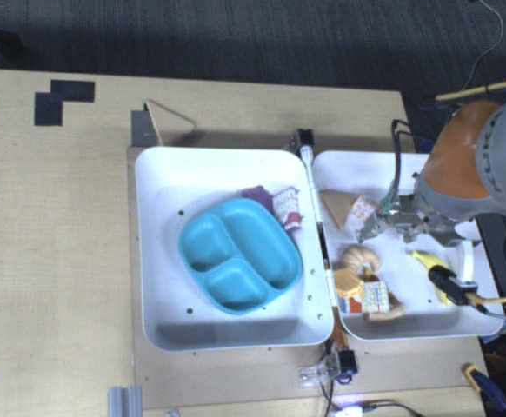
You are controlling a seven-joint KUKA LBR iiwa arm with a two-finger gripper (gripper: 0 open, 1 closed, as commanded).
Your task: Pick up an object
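Observation:
My gripper point(373, 226) hangs over the right bin point(409, 324), reaching in from the right, low above the bin floor. A small white packet with a red mark point(360, 208) lies just left of its tip, touching or nearly so. A tan wedge point(336, 203) sits further left. Below the gripper lie a round bread roll point(358, 257), an orange piece point(347, 280) and a small printed carton point(375, 298). I see nothing lifted clear of the bin.
The left bin point(162, 233) holds a blue divided tray point(240, 254), with a purple item point(257, 195) and a small red-and-white packet point(286, 207) at its upper right. A ridge point(318, 233) separates the bins.

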